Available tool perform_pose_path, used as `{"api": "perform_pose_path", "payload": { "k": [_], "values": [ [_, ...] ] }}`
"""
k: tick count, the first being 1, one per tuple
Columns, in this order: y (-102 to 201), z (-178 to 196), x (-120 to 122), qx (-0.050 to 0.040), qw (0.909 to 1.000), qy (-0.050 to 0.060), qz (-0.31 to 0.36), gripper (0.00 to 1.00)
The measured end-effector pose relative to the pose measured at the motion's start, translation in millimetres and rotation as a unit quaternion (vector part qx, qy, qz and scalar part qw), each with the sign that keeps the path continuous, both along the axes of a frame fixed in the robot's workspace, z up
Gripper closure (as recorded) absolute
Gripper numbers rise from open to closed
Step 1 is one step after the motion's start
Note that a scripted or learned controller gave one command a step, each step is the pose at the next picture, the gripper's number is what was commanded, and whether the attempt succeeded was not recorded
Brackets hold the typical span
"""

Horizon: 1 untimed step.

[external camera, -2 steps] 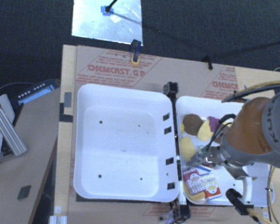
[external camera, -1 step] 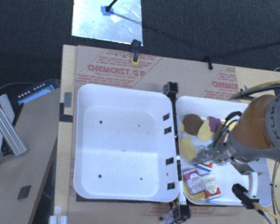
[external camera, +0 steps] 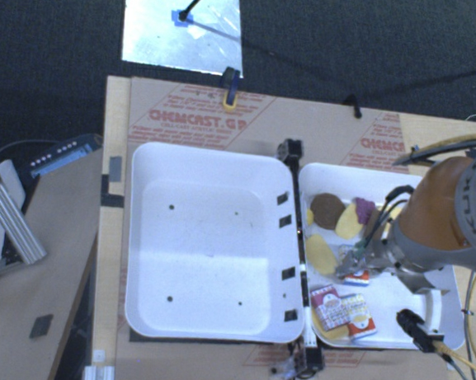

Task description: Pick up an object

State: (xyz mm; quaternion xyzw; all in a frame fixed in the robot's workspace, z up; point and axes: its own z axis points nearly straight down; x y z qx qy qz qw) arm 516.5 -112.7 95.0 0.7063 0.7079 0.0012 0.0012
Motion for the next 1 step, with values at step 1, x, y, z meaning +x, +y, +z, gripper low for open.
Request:
{"api": "perform_pose_path", "payload": {
  "k": [1],
  "values": [
    [22.8,36.7,28.0,-0.0001,1.0,-0.001,0.002,1.0]
  ]
}}
